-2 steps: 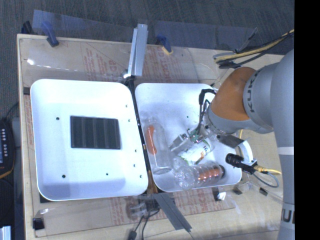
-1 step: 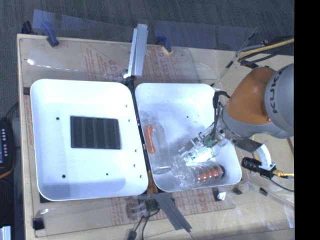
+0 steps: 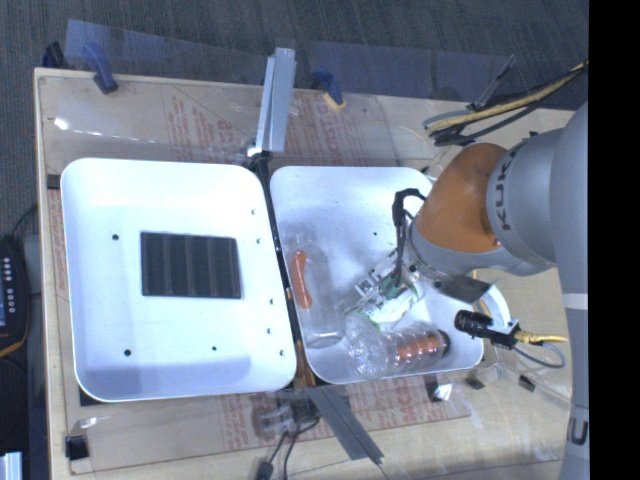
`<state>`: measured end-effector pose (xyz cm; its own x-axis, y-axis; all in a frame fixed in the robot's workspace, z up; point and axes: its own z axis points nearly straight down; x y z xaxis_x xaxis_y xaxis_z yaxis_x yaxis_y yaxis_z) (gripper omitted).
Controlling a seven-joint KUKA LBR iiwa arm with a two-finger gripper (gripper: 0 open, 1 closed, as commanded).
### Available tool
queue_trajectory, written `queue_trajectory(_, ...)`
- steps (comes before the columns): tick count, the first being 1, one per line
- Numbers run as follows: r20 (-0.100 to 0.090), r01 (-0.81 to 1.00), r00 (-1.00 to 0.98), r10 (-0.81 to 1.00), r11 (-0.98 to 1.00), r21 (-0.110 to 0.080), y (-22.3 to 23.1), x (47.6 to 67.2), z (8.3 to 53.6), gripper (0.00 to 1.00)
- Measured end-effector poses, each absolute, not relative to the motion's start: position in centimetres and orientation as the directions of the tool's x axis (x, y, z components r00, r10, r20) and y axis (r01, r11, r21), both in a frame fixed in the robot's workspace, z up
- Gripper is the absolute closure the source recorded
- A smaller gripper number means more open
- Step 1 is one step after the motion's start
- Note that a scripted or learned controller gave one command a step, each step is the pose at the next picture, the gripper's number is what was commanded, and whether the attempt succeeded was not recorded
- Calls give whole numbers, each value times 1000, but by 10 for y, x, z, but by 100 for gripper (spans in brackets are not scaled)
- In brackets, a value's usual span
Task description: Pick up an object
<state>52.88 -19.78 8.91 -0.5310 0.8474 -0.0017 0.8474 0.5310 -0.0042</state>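
Dark carpet surrounds a plywood bench (image 3: pixel 200 118) carrying two shallow white bins side by side. The arm (image 3: pixel 500 208), grey with an orange band, reaches down into the right bin (image 3: pixel 330 198), and the claw (image 3: pixel 385 290) sits low over that bin's near half, among clutter; whether it is spread, pressed together or pinching anything cannot be told from this view. Directly toward the near rim from the claw, and apparently touching it or just beside it, lies a clear plastic bottle (image 3: pixel 395 346) on its side, with a copper-coloured band at its right end. Judged from its look, the bottle is light, thin-walled and slippery; it will likely dent under pressure and roll away if pushed off-centre. The recommended hold is across the body, square to the long axis, near the copper-coloured band, where the wall looks stiffer. To the left of the claw, well apart, lies an orange sausage-shaped object (image 3: pixel 299 278), near the bin wall. It appears small, light and somewhat soft; take hold across its short width at mid-length. Farther left of the claw, the left bin (image 3: pixel 100 228) holds a dark ribbed rectangle (image 3: pixel 190 265) at its centre.
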Motion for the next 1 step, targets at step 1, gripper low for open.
queue_trajectory(1, 4, 846, -534, 846, 534, -6, -197, 529, 96, 100)
